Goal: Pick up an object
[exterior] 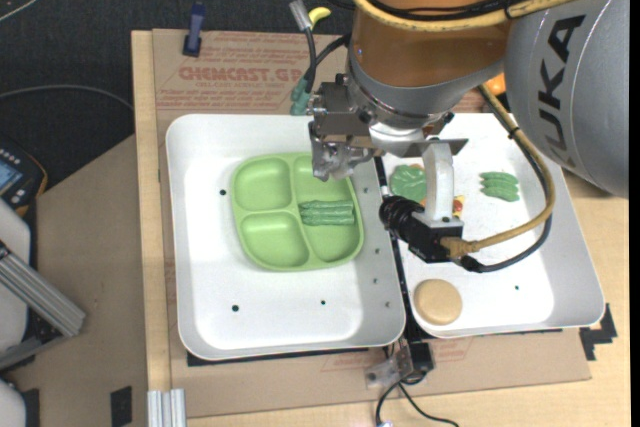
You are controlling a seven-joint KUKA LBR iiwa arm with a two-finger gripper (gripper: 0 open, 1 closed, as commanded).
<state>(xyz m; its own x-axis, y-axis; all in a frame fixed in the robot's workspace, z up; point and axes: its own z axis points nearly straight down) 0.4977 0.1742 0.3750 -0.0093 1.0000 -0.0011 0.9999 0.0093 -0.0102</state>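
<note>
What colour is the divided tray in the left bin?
Light green: the divided tray shows best in the camera view, with a darker green ridged piece in one compartment.

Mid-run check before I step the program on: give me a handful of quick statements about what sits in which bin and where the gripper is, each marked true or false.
1. The green divided plate lies in the left bin. True.
2. A ridged green piece lies in one compartment of the plate. True.
3. The round tan piece lies on the plate. False: it sits in the right bin, near its front edge.
4. The gripper hangs over the right bin's far corner. False: it is over the plate's right side, above the ridged piece.
5. Two green pieces lie in the right bin, one of them the leafy piece. True.
</note>
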